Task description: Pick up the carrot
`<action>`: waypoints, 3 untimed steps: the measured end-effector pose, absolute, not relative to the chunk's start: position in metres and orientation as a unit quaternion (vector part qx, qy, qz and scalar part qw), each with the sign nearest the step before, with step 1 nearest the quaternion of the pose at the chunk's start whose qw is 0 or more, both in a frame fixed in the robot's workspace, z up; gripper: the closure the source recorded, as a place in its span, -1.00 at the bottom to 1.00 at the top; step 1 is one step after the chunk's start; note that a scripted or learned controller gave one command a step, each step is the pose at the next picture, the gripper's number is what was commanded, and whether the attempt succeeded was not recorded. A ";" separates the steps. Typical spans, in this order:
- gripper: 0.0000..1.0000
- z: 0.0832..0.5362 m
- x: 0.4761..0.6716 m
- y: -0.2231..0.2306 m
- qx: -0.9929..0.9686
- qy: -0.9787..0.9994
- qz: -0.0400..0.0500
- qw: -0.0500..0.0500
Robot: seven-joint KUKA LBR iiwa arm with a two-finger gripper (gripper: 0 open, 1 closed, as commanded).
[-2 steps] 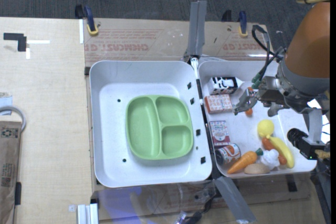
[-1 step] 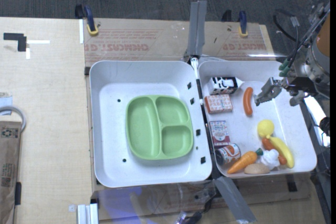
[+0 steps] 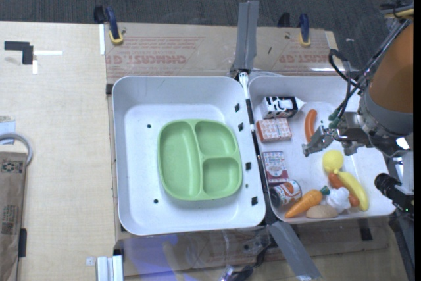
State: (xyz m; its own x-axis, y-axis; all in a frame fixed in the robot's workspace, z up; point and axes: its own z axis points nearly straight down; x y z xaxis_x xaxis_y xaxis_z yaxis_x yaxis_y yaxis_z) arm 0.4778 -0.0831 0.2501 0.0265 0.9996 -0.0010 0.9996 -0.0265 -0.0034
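**Orange carrot left lying in the right bin**

Orange and pointed, the carrot [image 3: 305, 203] is seen at the near edge of the right bin [image 3: 316, 86], beside a can [image 3: 285, 191]. A banana [image 3: 352, 188] is found close by. Further back, the gripper [image 3: 320, 141] is held above the bin with its fingers spread apart and nothing between them. A green tray [image 3: 199, 159] is kept in the left bin [image 3: 131, 161].

Orange carrot [image 3: 304, 203] w/ green top; green plate [image 3: 199, 159]; yellow banana [image 3: 356, 189]; bins [image 3: 131, 141] white (can [image 3: 285, 192] maybe red).
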 end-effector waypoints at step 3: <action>1.00 0.267 0.481 -0.092 -0.716 -0.698 0.001 -0.001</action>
State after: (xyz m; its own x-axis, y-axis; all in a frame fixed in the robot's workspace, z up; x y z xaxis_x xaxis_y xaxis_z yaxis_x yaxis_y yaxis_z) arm 0.4806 -0.0919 0.2674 0.0248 0.9997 -0.0018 0.9997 -0.0248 -0.0002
